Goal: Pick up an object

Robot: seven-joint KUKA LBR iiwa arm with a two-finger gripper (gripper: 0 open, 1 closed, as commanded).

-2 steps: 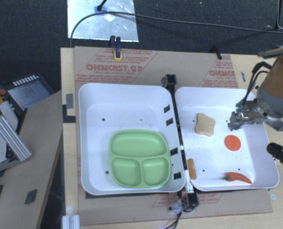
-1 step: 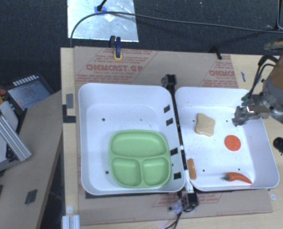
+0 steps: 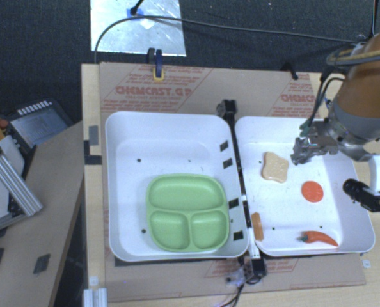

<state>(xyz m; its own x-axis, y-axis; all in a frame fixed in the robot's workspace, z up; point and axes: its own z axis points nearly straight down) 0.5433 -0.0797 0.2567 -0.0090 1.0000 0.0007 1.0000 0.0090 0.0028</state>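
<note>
four small things lie in the right bin, any of which could serve as the task's object: a tan bread slice near the bin's middle, a round red slice just beside it toward the front, an orange-red carrot near the front wall, and a thin orange stick lying along the left wall beside the divider. the left bin bears a green divided plate.

the bread slice looks the likeliest target, being nearest the gripper. all four look like toy food, so by my judgement they are light and stiff, probably smooth plastic or foam, not fragile, and a little slippery. the bread slice lies flat, which leaves little height to bite on; the best hold would seem to be across its narrower width, fingers coming down on either long edge. the red slice is flatter and rounder still and could skid away under a closing pinch. the carrot is tapered, so it is best taken across its thicker end. the stick sits so close to the wall that a finger may find no room there.

the gripper hangs over the back of the right bin, just to the right of the bread slice and apart from it. it is a dark, blurred mass, so whether it is spread or pressed together i cannot tell. nothing is seen held in it, and it appears to touch none of the objects.
</note>
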